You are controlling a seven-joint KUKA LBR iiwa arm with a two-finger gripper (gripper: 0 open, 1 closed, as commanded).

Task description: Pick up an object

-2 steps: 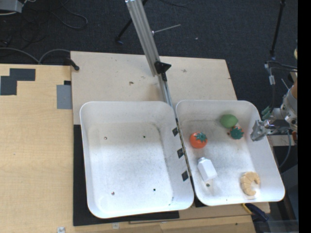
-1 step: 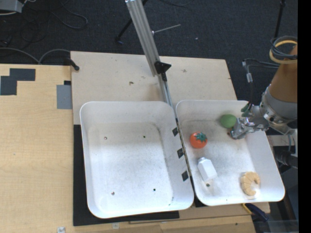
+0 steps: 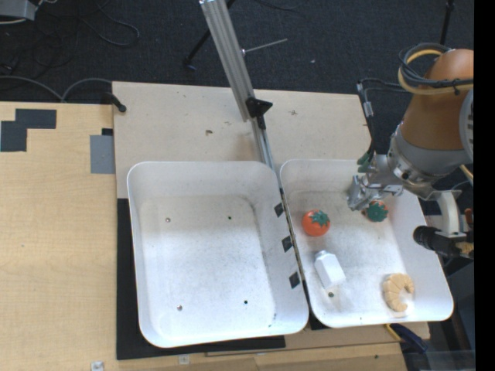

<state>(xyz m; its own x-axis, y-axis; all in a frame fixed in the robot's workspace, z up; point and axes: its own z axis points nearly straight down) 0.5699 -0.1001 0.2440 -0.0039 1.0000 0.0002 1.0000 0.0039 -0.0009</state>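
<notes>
Camera view: gripper (image 3: 365, 197) low in right bin (image 3: 433, 304), right of centre frame, just beside small green object (image 3: 377, 212). Could not tell gripper state or contact. Red tomato-like toy (image 3: 315, 222), white block (image 3: 329, 269), tan pastry-like piece (image 3: 397, 292) lay loose lower down. Judgement: nothing lifted; grasp and raise remained.

Robot arm, grey metal with an orange band above the wrist (image 3: 437, 107), entering from the right of the camera view; upper section bulky and rounded, angled downward and leftward. Wrist grey, ringed, set directly below the orange band. Two-finger metal gripper (image 3: 365, 195) at the arm's lower left end, pointing downward, low over the right-hand white bin (image 3: 433, 304).
</notes>
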